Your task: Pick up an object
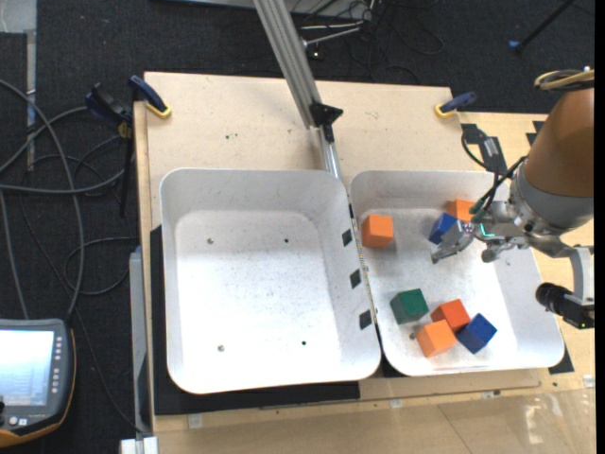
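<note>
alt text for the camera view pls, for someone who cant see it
A grey robot arm reaches from the right, its pincer low in the right white bin beside a blue block. That bin also holds orange blocks, a green block and another blue one; the left bin sits alongside.

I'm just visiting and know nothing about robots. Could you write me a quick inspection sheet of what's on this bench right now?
Surface: bench, two white bins; left bin bare.
Job's things: in right bin, orange cube, green cube, orange cubes, blue cube; blue block and orange block by end effector.
Clutter: nothing seen.
Grippers: end effector low over right bin.
Cables: on the floor at left.
Surroundings: clamps, screen lower left.
</note>
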Controlling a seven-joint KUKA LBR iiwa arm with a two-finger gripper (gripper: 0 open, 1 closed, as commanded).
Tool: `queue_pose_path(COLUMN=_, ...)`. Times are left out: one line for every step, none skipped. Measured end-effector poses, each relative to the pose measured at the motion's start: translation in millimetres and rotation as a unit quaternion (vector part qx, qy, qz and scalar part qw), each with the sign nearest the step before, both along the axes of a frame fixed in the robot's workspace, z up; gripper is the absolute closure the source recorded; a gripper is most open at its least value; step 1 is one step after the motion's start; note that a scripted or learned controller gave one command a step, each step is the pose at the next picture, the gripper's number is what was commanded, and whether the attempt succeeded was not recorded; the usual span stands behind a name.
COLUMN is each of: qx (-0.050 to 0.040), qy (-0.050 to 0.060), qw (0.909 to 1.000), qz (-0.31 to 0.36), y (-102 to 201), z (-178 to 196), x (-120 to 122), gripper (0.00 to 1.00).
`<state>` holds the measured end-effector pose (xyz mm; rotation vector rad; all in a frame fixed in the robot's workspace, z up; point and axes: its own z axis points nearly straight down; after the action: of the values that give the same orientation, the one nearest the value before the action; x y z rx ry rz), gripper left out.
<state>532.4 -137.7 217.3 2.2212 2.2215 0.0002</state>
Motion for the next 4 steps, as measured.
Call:
queue_pose_path(qx=0.0006, qy=0.003, qw=1.0, qz=-0.001, y=5, z=-55, x=-10, gripper=0.0)
queue_pose_path(qx=0.002, qy=-0.002, qw=1.0, qz=-0.001, y=4, z=-94, x=-9, gripper=0.0)
queue_pose_path(qx=-0.0004, qy=0.0, qw=1.0, qz=0.0, y=4, z=-123, x=-8, gripper=0.0)
queue_pose_path(qx=-0.0003, qy=-0.002, qw=1.0, qz=0.0, y=4, z=-112, x=-7, gripper=1.0)
